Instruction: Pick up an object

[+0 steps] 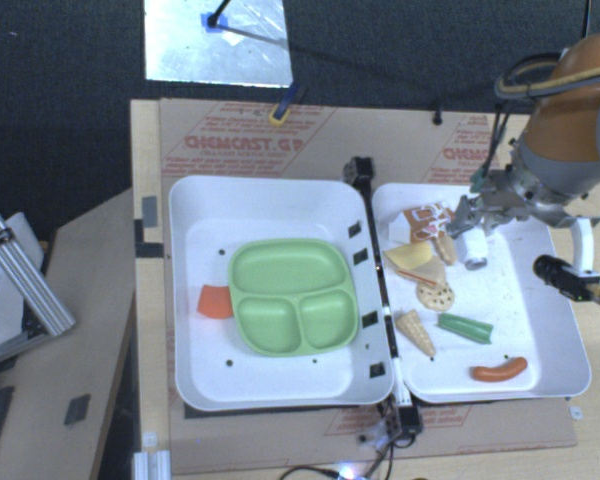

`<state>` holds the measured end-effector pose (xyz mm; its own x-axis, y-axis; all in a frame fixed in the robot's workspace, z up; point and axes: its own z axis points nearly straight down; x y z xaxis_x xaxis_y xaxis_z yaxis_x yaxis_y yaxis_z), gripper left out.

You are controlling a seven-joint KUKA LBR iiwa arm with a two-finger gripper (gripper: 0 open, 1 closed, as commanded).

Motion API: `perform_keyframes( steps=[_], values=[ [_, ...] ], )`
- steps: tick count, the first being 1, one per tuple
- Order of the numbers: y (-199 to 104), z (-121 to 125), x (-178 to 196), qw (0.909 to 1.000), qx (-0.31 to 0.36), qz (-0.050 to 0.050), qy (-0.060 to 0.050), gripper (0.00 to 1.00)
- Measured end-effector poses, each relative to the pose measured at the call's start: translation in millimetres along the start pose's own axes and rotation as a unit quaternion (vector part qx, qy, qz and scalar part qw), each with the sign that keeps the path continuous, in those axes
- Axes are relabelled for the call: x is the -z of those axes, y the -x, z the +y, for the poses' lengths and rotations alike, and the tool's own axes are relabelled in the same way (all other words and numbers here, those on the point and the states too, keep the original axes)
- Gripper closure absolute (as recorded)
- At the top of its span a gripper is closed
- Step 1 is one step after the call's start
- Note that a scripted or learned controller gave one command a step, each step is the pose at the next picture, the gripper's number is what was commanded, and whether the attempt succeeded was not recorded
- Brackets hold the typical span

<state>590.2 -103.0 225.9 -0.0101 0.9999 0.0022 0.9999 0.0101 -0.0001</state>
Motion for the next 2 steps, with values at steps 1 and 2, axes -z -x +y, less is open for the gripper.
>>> perform_keyframes(
  steps=[1,2],
  values=[
    [-49.9,-2.1,9.0,1.0000,0.000,0.000,0.001,1.00],
    [-100.0,-4.8,-5.0,1.0000,0.000,0.000,0.000,1.00]
  ],
)
